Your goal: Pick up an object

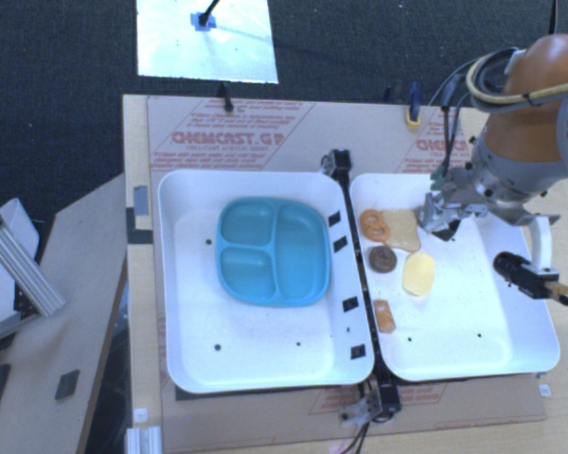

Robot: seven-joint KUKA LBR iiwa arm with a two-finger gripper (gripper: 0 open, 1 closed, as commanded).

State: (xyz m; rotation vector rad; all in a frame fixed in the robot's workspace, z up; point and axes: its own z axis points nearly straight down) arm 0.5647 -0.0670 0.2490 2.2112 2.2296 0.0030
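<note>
So far we have lifted nothing: our tool [439, 218] hovers low over the right bin [473, 348] just beside the beige slab [403, 231], its opening impossible to tell, while the food pieces lie on the bin floor.

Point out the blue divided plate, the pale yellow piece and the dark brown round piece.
blue divided plate [270, 252]: camera view, central divider.
pale yellow piece [417, 274]: camera view, its middle.
dark brown round piece [382, 259]: camera view, its top face.
</note>
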